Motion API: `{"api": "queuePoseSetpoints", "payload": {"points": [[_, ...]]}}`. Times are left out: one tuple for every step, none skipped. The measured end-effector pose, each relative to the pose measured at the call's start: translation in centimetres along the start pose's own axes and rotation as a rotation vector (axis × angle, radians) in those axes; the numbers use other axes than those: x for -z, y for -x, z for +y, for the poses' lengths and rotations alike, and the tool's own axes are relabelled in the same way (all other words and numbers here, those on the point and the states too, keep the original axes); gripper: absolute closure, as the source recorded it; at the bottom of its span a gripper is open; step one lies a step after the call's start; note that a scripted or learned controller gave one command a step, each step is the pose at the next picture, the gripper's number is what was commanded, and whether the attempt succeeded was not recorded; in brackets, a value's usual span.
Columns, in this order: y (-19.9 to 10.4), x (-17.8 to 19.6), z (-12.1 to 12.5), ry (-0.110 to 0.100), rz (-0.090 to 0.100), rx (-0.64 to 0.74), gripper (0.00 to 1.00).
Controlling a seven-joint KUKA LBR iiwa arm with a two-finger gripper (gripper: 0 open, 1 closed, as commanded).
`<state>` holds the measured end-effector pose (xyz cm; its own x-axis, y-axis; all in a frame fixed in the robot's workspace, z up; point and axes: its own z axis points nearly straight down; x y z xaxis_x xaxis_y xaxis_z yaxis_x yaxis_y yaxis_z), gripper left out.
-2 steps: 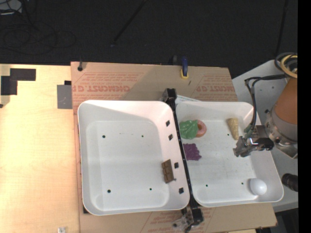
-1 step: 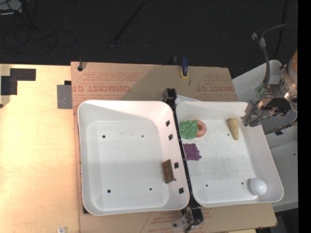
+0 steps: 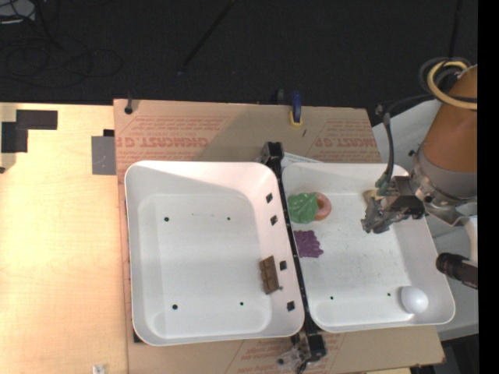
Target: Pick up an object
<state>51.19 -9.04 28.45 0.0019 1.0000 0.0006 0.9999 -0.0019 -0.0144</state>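
The landmark here is the black divider (image 3: 284, 232) where the two white bins meet. Nearest the camera, well to the right of the divider and in the front right corner of the right bin (image 3: 366, 310), lies a small white ball (image 3: 413, 299), hard to pick out against the white floor. On the other side, just left of the divider and touching the inner wall of the left bin (image 3: 148, 287), a brown block (image 3: 270, 275) like a strip of chocolate rests slightly tilted. Further back and just right of the divider sits a purple lump (image 3: 307, 244), shaped like a bunch of grapes, on the floor of the right bin. Beyond it, also close to the divider, is a green leafy object (image 3: 303, 206) with an orange-red ring (image 3: 321, 206) touching its right side. At about the same depth but well to the right of the divider, the end effector (image 3: 376, 218) hangs over the right bin, apart from all these things; whether it is spread or pressed together I cannot tell, and nothing shows between its tips. Behind it rises the arm (image 3: 452, 139), grey with an orange band. Both bins stand on a cardboard sheet (image 3: 203, 131) laid over the counter (image 3: 54, 248).
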Motion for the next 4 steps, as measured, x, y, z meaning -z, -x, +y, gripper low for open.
{"api": "queuePoseSetpoints", "payload": {"points": [[0.1, 1.7, 0.0, 0.008, 0.0, -0.001, 1.0], [-3.3, 1.8, -2.4, 0.01, 0.001, 0.004, 1.0], [2.7, -3.7, -3.7, 0.006, 0.0, -0.003, 1.0], [7.2, -10.6, -3.6, 0.006, 0.001, -0.002, 1.0]]}}
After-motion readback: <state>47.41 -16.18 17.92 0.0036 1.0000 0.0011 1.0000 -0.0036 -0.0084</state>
